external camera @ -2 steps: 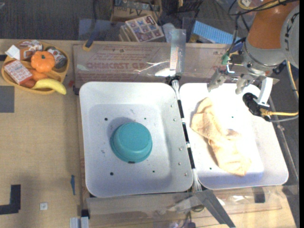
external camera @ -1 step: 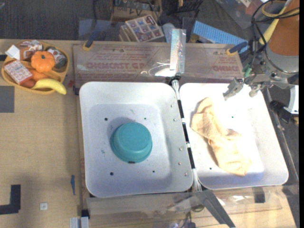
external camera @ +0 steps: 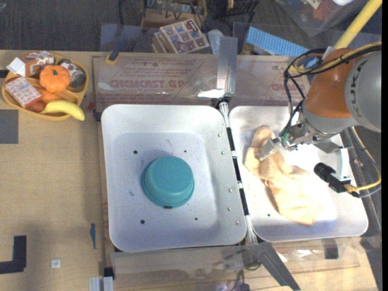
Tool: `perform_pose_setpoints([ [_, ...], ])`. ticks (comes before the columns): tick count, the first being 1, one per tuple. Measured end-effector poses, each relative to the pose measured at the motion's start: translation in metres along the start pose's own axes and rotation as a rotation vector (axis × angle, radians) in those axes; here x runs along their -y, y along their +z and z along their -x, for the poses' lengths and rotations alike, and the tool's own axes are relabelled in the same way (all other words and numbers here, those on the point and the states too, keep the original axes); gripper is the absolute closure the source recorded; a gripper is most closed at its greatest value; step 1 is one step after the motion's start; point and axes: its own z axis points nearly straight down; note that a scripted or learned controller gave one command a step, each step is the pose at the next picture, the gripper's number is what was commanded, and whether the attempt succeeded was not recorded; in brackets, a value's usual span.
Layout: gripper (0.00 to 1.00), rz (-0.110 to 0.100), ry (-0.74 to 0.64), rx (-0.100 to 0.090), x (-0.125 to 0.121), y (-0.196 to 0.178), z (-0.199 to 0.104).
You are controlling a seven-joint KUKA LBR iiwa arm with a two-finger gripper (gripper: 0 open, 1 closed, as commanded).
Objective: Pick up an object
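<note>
Down low over the right bin [external camera: 357, 223] now, hand [external camera: 280, 143] dipped into the upper left part of it, right at the top of the crumpled tan cloth [external camera: 285, 180]. Reaching in from three o'clock, orange band [external camera: 327, 96] tipped over the bin's far rim, presumably to bring the hand down nearly square onto the fabric. How wide the hand stands: cannot tell, too small and too dark against the folds. Nothing plainly caught in it either (no lifted corner to vouch for a grip). Cloth sprawled from about eleven o'clock of that bin down toward five, most of it lying at five o'clock from the hand, the near edge touching or just under it. Over at nine o'clock, teal bowl [external camera: 168, 181] sitting upside down, mid left bin [external camera: 121, 126], well apart. Likeliest target by position: the cloth.
</note>
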Motion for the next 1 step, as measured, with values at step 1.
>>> perform_pose_setpoints([
  [1, 1.00, 0.004, 0.007, 0.002, 0.0008, -0.0108, 0.0037],
])
